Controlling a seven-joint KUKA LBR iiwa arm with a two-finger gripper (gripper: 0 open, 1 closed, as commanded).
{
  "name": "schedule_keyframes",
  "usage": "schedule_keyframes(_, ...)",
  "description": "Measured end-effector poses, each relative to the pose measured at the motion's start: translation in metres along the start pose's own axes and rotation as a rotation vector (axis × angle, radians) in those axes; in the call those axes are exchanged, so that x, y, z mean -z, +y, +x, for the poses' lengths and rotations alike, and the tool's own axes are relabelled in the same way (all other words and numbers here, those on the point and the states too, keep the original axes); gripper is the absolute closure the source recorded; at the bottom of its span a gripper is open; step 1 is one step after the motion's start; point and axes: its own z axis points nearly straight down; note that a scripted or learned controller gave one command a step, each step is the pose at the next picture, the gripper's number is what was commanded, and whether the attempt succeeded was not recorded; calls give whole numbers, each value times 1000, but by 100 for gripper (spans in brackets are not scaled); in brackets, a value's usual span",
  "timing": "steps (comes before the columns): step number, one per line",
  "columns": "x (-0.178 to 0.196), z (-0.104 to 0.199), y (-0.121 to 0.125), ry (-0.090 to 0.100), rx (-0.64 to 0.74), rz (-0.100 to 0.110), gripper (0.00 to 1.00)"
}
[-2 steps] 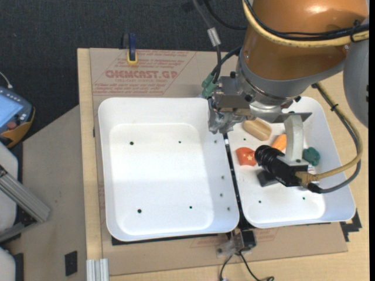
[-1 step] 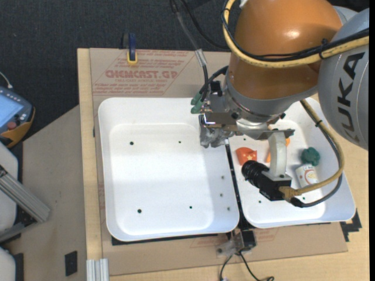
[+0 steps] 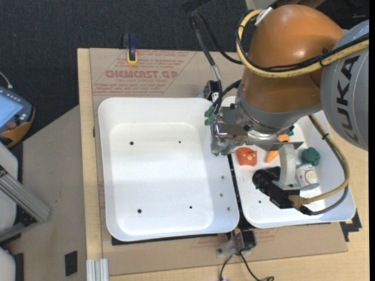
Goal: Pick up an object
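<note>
Nearest the lens: orange band (image 3: 290, 40) of the arm, over the right bin (image 3: 263, 214). Beneath it, tool (image 3: 221, 138) at that bin's left rim; open or closed, impossible to tell. Just right of it, red block (image 3: 247, 156), orange piece (image 3: 272, 155), teal object (image 3: 310, 154), on the bin floor.

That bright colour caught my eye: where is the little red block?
In the camera view, the red block lies in the right bin, near its left wall, an orange piece just to its right.
</note>
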Motion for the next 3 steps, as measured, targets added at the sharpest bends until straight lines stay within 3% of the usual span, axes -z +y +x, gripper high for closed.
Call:
schedule_keyframes(1,117,-16,1,4,4,-20,100)
schedule_keyframes(2,31,35,-1,0,9,4,100)
schedule_keyframes(3,87,81,32,5,9,-14,100)
